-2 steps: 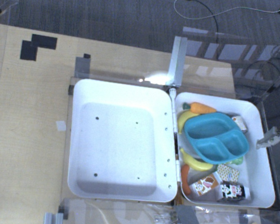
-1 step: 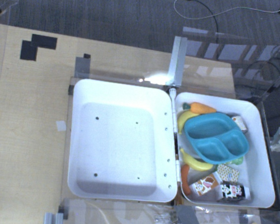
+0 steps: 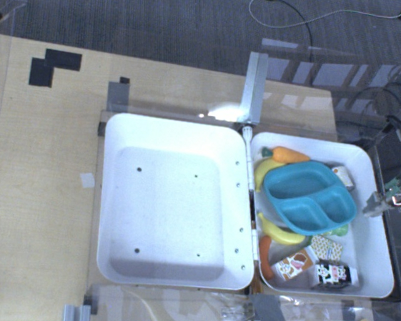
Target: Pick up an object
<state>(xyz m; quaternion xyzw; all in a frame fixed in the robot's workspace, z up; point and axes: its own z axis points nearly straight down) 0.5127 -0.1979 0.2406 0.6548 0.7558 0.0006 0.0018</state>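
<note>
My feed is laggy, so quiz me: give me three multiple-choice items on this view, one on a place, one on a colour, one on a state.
1. Which bin holds the objects?
A. the left bin
B. the right bin
C. both bins

2. What colour is the divided dish?
A. red
B. white
C. blue

3. How does the divided dish lie?
A. on top of other objects
B. flat on the bench outside the bins
C. alone on the bin floor

Key: 1 B, the right bin contains the whole pile. 2 C, the divided dish is blue. 3 A, it rests over a banana, which pokes out beneath it, with small cartons nearby.
</note>
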